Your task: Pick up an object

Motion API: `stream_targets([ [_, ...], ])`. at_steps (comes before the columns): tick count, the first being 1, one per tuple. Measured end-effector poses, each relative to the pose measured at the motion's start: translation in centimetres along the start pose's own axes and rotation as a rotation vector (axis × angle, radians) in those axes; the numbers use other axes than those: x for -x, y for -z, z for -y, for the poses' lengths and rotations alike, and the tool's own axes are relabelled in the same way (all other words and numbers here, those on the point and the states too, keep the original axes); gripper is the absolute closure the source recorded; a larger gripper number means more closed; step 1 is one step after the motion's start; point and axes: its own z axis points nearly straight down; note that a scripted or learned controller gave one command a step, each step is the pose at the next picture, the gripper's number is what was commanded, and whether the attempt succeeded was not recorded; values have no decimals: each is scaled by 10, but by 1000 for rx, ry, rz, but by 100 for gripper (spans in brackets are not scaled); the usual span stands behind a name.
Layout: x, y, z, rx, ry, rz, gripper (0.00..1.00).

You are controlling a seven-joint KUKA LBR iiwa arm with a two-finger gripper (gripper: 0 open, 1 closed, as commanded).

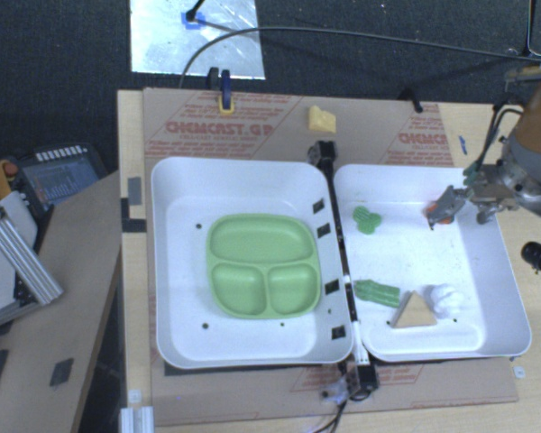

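The grey two-finger gripper (pixel 439 211) is hovering over the right shallow white bin (pixel 496 278), apparently gripping a small orange object (pixel 443 218).

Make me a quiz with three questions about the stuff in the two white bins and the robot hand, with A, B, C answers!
1. Where is the green tray?
A. In the left bin
B. In the right bin
C. On the floor

2. How many sections does the green tray have?
A. One
B. Three
C. Six

3. Where is the gripper now?
A. Over the left bin
B. Touching the tan wedge
C. Over the upper part of the right bin, away from the wedge

Answers:
1. A, the tray lies in the middle of the left bin.
2. B, it has one long section on top and two smaller ones below.
3. C, it sits above the right bin near its far edge, while the tan wedge lies near the bin's front beside a white lump.
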Motion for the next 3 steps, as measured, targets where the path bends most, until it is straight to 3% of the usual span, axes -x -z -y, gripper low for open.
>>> stream_targets([
  [1, -1, 7, -2, 12, 3, 2, 0],
  [3, -5, -114, -9, 8, 3, 1, 0],
])
